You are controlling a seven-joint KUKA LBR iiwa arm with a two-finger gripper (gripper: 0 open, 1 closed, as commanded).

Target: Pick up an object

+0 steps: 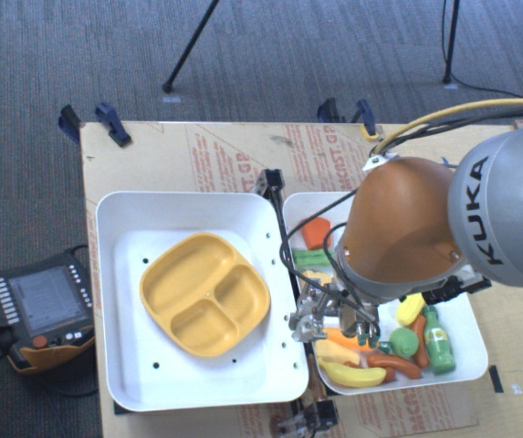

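Yellow divided tray (204, 294) in left bin (115, 245), alone there. Right bin (476, 354) crowded with toy food: banana (354, 374), sausage (394, 366), green bottle (439, 340), lemon (410, 309), orange-red piece (317, 232). Hand (332, 322) low over right bin's left side, just above the food near the divider; fingers' state impossible to tell, nothing seen clamped between them.

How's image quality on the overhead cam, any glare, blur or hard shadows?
Camera view: even, diffuse light with soft shadows only; the left bin is bright white but the yellow tray keeps its detail. Mild sheen on the arm's orange band. The gripper and the toys under it look slightly soft.
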